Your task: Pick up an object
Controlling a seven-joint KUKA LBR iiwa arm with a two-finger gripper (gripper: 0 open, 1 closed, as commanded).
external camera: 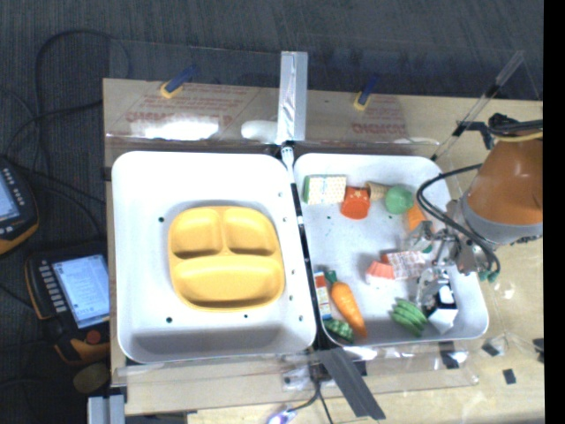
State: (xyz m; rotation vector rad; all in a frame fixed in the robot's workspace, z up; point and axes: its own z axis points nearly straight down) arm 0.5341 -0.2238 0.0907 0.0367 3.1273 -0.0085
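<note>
While the grey arm (508,193) with its orange band reaches in from the right, its claw (435,276) sits low over the right-hand part of the right bin (388,162). From this slant I cannot tell whether the claw is open or closed, and nothing can be seen held in it.

The things to pick from all lie in that bin. A pink-and-white packet (399,263) lies just beside the claw on its left, and a green bundle (408,314) lies near the front wall below it. An orange carrot (345,300) lies tilted at the front left corner. Along the back are a white-and-green box (324,189), a red-orange cup (356,203), a green ball (399,200) and a small orange piece (415,217).

The left bin (141,237) holds a yellow divided tray (227,254). Both bins rest side by side on the pale surface (512,325).
</note>
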